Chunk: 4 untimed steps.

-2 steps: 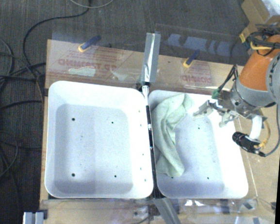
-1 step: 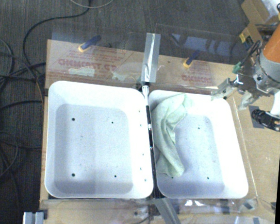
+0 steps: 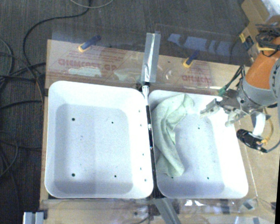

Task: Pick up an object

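My two-finger metal pincer [image 3: 221,112] hangs over the far right corner of the right shallow white plastic bin [image 3: 221,182], fingers spread wide w/ nothing betw. them. The crumpled pale green cloth [image 3: 170,131] lies along that bin's left side, from far wall to near the front, well apart from my pincer. Left shallow white bin [image 3: 98,139] sits just beside it.

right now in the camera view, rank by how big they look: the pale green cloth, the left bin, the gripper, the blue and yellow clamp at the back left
1. left bin
2. pale green cloth
3. gripper, though it sits higher, nearer the camera, so it may look oversized
4. blue and yellow clamp
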{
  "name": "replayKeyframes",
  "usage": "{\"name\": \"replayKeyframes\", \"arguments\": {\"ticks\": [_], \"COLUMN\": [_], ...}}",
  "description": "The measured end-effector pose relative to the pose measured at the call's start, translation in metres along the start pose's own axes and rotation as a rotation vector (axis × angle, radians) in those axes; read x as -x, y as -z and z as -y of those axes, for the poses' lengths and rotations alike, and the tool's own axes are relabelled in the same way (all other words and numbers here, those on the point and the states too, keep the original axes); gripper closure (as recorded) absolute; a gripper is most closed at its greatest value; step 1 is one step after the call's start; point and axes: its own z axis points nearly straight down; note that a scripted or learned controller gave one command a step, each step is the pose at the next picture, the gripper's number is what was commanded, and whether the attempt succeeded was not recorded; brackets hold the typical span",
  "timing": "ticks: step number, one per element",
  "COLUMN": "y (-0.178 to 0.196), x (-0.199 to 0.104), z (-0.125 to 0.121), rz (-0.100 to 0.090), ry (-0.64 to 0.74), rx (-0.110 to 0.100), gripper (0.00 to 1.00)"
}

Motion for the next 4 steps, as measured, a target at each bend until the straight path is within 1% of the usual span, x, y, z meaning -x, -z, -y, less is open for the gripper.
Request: {"name": "replayKeyframes", "arguments": {"ticks": [1,2,3,4], "y": [0.069,0.052,0.035,0.040], "x": [0.008,0.016,0.015,0.013], "z": [0.022,0.021,0.004,0.005], "rz": [-0.002,0.000,0.000,0.000], "ry": [0.016,0.120,0.120,0.198], "rx": [0.004,0.003,0.003,0.004], "gripper": [0.00,0.00,0.00,0.00]}}
